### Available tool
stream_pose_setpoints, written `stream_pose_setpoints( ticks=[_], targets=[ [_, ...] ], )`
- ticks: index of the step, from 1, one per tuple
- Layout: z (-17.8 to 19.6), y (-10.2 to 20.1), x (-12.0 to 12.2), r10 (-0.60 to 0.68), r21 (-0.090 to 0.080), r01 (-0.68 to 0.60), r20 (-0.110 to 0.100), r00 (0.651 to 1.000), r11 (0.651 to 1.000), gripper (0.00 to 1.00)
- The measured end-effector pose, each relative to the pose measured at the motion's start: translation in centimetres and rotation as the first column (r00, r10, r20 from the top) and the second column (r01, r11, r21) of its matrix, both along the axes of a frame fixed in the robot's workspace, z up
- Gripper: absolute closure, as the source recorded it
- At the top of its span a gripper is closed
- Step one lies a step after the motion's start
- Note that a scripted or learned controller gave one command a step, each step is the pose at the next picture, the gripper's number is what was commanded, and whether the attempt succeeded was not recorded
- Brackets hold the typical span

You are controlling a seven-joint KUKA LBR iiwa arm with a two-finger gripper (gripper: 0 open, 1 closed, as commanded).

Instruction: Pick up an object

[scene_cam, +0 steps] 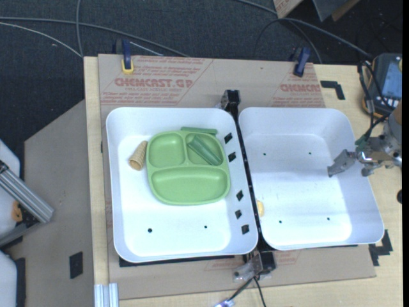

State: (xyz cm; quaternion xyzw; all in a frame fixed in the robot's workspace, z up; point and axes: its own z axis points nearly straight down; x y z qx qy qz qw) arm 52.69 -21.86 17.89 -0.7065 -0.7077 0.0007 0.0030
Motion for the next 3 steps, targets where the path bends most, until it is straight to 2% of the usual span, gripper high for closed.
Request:
stream_pose_setpoints(
  ticks=[1, 2, 3],
  targets=[
    [-6.1, -0.5, -0.4, -0.002, 0.000, 0.002, 0.000, 1.000, 1.000, 0.00],
    [-9.5, 0.1, -0.2, 0.003, 0.009, -0.003, 0.001, 1.000, 1.000, 0.00],
    [-8.3, -0.2, -0.2, 0.002, 0.002, -0.002, 0.005, 1.000, 1.000, 1.00]
  ],
)
